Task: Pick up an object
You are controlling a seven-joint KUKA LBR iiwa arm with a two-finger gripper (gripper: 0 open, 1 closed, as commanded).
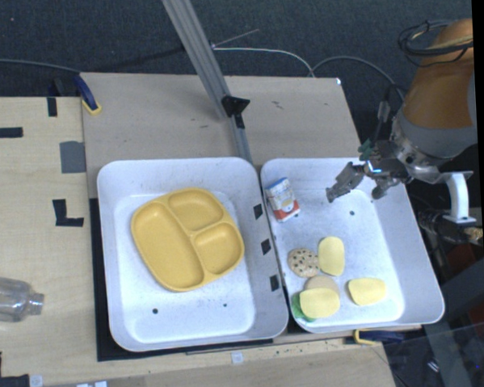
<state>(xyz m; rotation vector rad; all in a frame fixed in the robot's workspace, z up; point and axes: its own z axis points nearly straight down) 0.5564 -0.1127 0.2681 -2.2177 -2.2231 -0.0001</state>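
Toward the near end of the right-hand bin (pixel 406 245) lie the pickable pieces: a spotted cookie (pixel 303 262) touching a yellow potato-like piece (pixel 332 255), a second yellow piece (pixel 366 290) and a third (pixel 319 303) over something green, with a small red-and-white carton (pixel 282 199) apart by the left wall. Above the bin's far right part hang the jaws (pixel 356 186), spread open and gripping nothing, so the cluster lies nearer the camera and slightly left of them. Left of that bin, a yellow divided tray (pixel 188 236) fills the other bin.

A small white carton (pixel 282 199) with red and blue print lies tilted in the right bin's (pixel 406 245) upper-left corner.
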